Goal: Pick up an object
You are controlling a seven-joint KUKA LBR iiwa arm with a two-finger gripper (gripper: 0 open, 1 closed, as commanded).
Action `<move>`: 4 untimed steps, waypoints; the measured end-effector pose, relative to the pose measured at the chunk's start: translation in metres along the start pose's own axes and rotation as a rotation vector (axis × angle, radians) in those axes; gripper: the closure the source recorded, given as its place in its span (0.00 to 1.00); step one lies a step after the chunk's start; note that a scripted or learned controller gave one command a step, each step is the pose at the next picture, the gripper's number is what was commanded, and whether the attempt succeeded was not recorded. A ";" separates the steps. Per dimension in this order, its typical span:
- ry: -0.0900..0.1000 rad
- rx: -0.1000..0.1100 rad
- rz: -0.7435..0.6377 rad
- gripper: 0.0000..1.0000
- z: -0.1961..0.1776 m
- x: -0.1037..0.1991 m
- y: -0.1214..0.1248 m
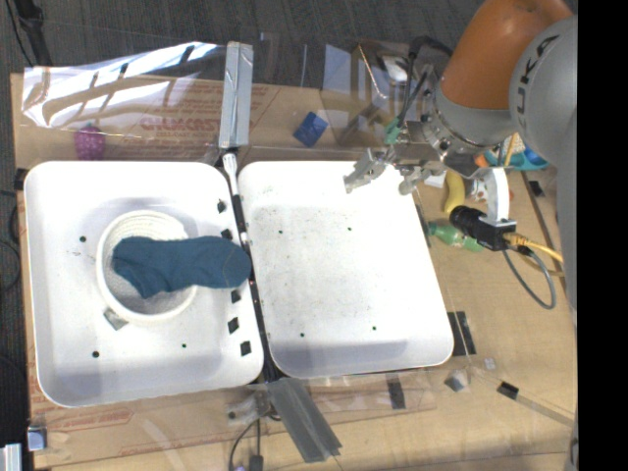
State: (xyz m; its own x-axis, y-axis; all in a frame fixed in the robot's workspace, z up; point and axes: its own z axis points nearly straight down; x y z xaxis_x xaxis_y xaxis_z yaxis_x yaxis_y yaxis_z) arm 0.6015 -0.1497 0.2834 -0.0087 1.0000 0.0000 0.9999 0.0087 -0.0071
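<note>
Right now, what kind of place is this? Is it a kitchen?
Probably not a kitchen. It looks like a robot lab or test bench: a big grey and orange arm reaches over two white bins, with cables and tape around. A blue cloth lies on a white roll.

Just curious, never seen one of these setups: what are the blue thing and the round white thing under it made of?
The blue thing looks like soft knitted cloth, perhaps a sock: matte, limp, draped over the rim. The round white thing beneath looks like a roll of tape or a plastic ring, smooth and stiff; which one is hard to tell.
</note>
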 end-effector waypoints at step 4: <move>0.001 0.001 0.507 0.00 -0.051 -0.054 -0.119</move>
State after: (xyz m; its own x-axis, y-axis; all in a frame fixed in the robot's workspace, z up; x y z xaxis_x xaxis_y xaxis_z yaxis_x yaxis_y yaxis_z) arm 0.4833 -0.2051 0.3352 0.4783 0.8782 -0.0025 0.8782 -0.4783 -0.0070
